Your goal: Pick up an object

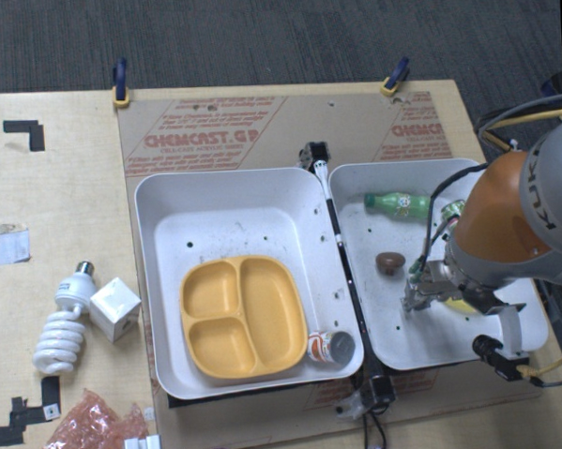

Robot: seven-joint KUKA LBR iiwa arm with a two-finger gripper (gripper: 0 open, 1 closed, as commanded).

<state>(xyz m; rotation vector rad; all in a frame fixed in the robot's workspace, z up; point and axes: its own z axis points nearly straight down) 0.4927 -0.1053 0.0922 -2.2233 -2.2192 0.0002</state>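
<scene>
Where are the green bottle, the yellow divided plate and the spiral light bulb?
green bottle (pixel 399 203), camera view, middle of its body
yellow divided plate (pixel 271 304), camera view, floor of its long right compartment
spiral light bulb (pixel 59 336), camera view, on its white coils

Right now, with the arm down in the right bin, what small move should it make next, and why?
Probably a short shift toward the brown lump. The gripper sits low over the right bin floor with that lump lying loose just beside it, nearer than the green bottle by the far wall.
</scene>
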